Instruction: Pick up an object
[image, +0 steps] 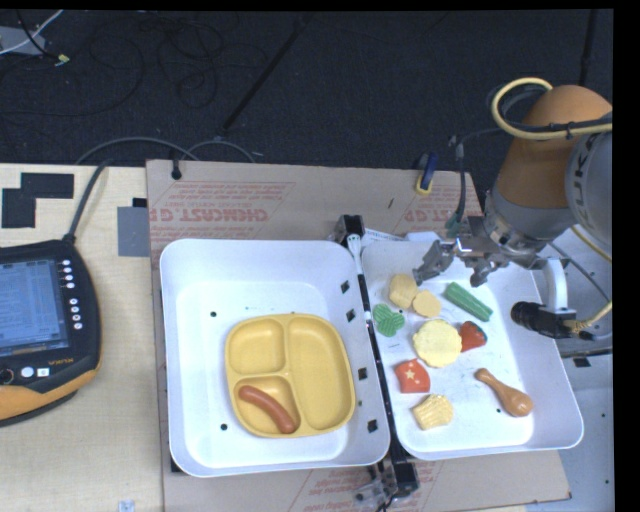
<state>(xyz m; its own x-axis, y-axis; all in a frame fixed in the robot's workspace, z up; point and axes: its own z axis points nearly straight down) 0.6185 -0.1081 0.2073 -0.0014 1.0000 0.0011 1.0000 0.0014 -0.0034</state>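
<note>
My gripper (458, 264) hangs over the far part of the right bin (555, 425), its fingers spread open with nothing between them. Just below it lie a green stick (467, 301) and two small yellow pieces (403, 290) (427, 303). Nearer the front are a green leafy piece (388, 320), a round yellow slice (437, 343), a red piece (473, 335), a red wedge (412, 376), a crinkled yellow chip (433, 410) and a brown drumstick (503, 392).
The left bin (190, 300) holds a yellow divided plate (320, 350) with a sausage (266, 407) in its front compartment. A tablet pendant (40, 320) lies on the bench at far left. Cables hang beside the arm at right (545, 318).
</note>
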